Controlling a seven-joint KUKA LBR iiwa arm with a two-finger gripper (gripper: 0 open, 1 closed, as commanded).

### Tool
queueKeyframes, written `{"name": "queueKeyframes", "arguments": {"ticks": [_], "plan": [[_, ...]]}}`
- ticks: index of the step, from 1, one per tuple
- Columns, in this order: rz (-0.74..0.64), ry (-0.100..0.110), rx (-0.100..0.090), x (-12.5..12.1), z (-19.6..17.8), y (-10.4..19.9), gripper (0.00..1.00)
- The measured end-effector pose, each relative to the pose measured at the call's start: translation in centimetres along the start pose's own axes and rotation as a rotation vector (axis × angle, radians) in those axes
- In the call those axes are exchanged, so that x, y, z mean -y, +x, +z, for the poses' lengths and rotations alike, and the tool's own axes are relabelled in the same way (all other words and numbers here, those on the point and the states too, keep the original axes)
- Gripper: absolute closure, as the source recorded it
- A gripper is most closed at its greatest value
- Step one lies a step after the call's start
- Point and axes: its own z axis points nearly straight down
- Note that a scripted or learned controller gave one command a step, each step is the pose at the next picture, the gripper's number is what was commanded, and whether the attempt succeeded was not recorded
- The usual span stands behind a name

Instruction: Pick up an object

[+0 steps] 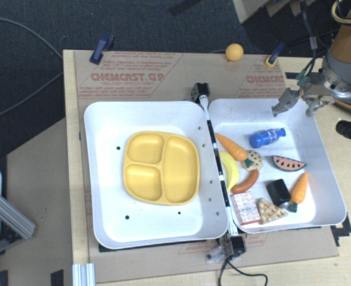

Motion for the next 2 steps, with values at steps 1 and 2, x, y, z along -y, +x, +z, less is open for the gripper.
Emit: {"name": "queueKeyframes", "arguments": {"ticks": [1,2], "plan": [[0.000,-0.013,0.005,0.7,11.1,4.4,0.00],[0.002,0.000,0.001,10.2,13.5,1.4,0.00]]}}
